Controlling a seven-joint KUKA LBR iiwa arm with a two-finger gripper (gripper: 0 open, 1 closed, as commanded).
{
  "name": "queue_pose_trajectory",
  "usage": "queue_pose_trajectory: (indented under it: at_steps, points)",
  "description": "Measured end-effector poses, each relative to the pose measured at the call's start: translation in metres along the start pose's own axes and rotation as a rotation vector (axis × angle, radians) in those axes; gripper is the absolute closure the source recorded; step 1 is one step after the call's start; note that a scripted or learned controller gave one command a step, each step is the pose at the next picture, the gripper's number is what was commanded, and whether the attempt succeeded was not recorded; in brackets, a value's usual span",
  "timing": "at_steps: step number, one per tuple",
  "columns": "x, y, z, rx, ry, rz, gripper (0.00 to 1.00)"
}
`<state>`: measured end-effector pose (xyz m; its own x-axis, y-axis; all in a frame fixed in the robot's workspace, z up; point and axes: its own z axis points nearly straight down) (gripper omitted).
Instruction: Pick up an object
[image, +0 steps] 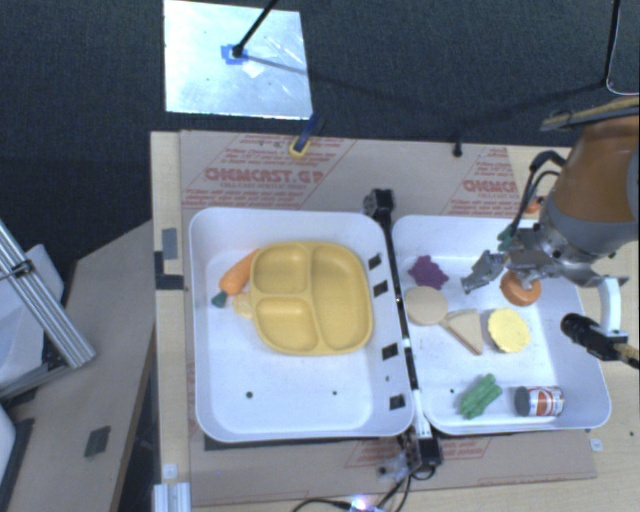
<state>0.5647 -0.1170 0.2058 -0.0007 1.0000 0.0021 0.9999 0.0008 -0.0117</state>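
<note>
Over the right bin (590, 400), near its upper right part, hung the hand (483, 273), reached in from the right on the grey arm (590, 205) with its orange band; whether spread or closed could not be told. Just beside the hand, to its right and partly under the wrist, lay an orange round piece (521, 291). Below the hand lay a tan disc (426, 305), a tan wedge (465, 330) and a yellow round piece (508, 330); left of it, a purple piece (428, 271). Near the front wall lay a green piece (479, 395) and a small can (540, 402). Across in the left bin (215, 400) sat a yellow divided plate (305, 297), with a carrot (236, 274) touching its left rim.
</note>
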Motion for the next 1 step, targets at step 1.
queue_pose_trajectory:
  at_steps: [1]
  points:
    - [0.0002, 0.0028, -0.0069, -0.013, -0.002, -0.003, 0.00]
